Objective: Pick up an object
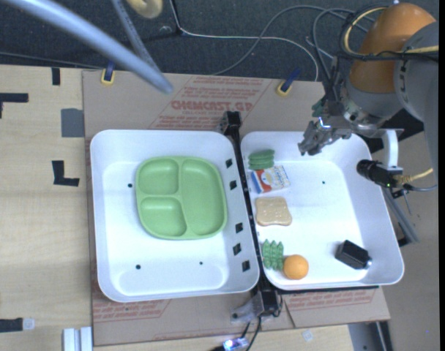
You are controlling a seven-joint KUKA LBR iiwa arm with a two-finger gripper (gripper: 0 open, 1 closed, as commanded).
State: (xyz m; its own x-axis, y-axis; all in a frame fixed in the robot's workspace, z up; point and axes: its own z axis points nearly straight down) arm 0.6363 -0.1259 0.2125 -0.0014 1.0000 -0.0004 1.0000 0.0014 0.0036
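The right bin (354,196) holds several small items along its left side: a green round piece (261,159), a white and blue packet (271,178), a tan bread slice (273,212), a green leafy piece (271,252) and an orange ball (296,267). A black block (352,254) lies near the bin's front right corner. My gripper (311,146) hangs over the bin's back edge, right of the green round piece, with nothing seen between its fingers. The fingers are too small and dark to read.
The left bin (113,269) carries a green divided plate (182,197). A black clip strip (238,196) joins the two bins. Cables trail across the dark floor behind the bench, and a grey pole (76,28) crosses the top left.
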